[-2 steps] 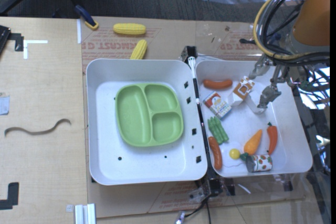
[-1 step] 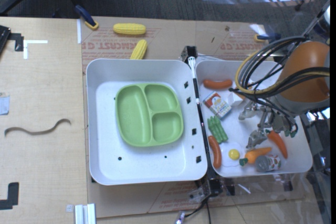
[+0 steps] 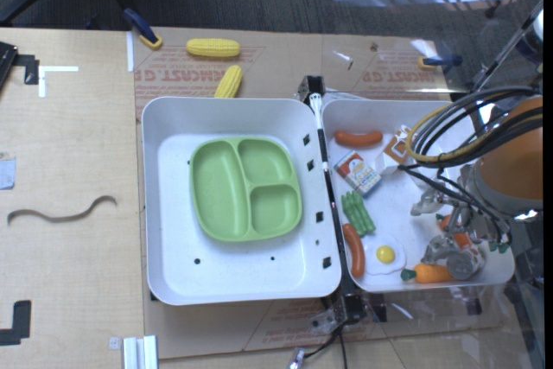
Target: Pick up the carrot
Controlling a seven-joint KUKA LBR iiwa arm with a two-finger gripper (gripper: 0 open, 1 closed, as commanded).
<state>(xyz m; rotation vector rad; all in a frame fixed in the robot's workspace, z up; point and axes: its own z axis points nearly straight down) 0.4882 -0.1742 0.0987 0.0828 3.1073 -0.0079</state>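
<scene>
The carrot [image 3: 429, 274], small and orange with a green tip on its left, lies at the near right corner of the right bin [image 3: 406, 108], close to the front wall. My gripper [image 3: 453, 253] hangs low over that corner, just above and slightly right of the carrot, with its metal parts partly covering the carrot's right end. I cannot see whether it touches the carrot. The grey arm with its orange band [image 3: 518, 164] and black cables reaches in from the right.
The right bin also holds a fried egg [image 3: 386, 256] beside the carrot, two sausages [image 3: 359, 136] [image 3: 352, 248], green beans [image 3: 358, 213] and a small carton [image 3: 357, 173]. The left bin [image 3: 164, 255] carries a green divided plate [image 3: 246, 188]. Two corn cobs [image 3: 213, 48] lie behind it.
</scene>
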